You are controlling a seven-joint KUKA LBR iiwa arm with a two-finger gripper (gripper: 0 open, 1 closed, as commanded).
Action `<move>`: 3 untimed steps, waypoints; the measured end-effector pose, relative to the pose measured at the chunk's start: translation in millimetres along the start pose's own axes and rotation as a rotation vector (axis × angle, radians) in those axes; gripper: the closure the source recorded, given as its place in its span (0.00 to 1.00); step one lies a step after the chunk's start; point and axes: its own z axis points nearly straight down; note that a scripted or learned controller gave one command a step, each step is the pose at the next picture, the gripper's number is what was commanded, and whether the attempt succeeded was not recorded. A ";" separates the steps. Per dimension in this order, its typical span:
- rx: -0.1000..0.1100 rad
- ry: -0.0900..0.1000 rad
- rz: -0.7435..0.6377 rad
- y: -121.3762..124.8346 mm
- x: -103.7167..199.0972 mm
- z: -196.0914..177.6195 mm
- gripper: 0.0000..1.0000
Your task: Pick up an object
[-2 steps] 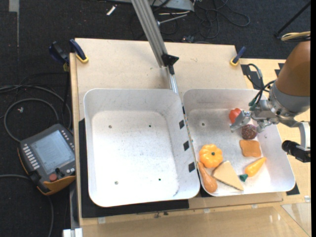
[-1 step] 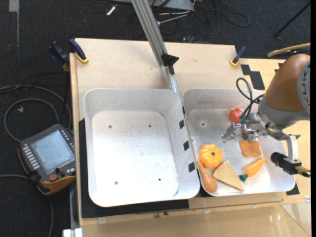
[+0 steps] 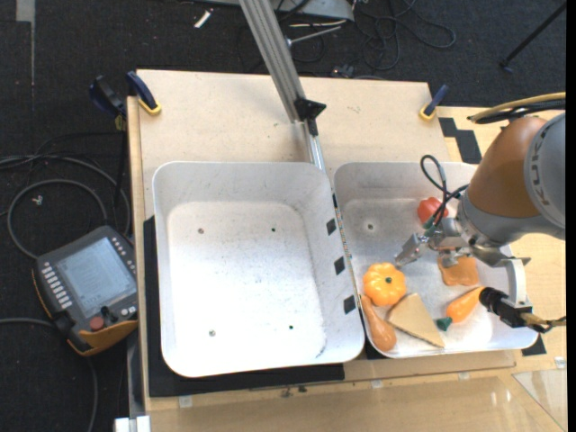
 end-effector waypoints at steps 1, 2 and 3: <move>-0.006 -0.001 0.000 1.7 -0.3 -13.0 1.00; -0.003 -0.001 -0.002 10.7 -7.7 -69.2 1.00; -0.005 -0.002 -0.003 15.2 -12.1 -132.2 1.00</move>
